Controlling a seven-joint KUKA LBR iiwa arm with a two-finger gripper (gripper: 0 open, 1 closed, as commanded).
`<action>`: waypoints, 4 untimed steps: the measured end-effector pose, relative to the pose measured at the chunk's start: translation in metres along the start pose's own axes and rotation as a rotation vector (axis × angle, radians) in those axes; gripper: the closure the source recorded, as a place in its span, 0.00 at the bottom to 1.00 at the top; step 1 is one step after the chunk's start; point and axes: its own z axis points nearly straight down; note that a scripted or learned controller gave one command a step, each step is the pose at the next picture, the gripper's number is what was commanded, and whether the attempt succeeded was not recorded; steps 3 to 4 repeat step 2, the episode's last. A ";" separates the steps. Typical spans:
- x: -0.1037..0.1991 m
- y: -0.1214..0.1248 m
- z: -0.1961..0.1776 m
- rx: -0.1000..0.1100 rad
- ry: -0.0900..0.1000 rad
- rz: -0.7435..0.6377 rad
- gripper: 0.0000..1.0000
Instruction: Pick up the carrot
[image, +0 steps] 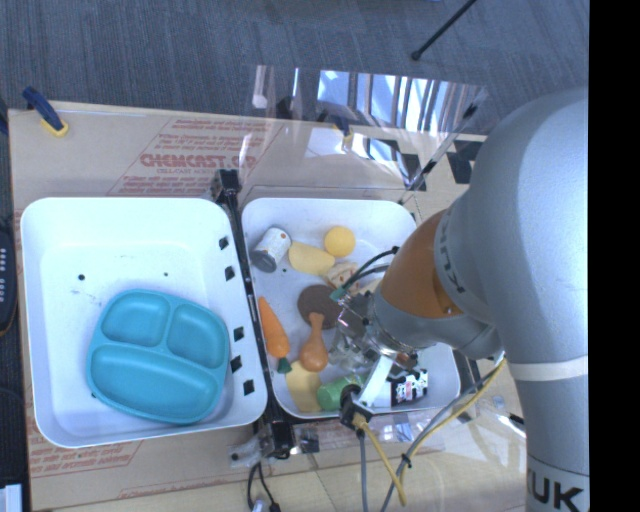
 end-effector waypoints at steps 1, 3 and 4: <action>0.087 -0.073 -0.096 -0.001 0.001 0.238 1.00; 0.105 -0.089 -0.095 -0.006 -0.004 0.328 1.00; 0.105 -0.089 -0.095 -0.006 -0.004 0.328 1.00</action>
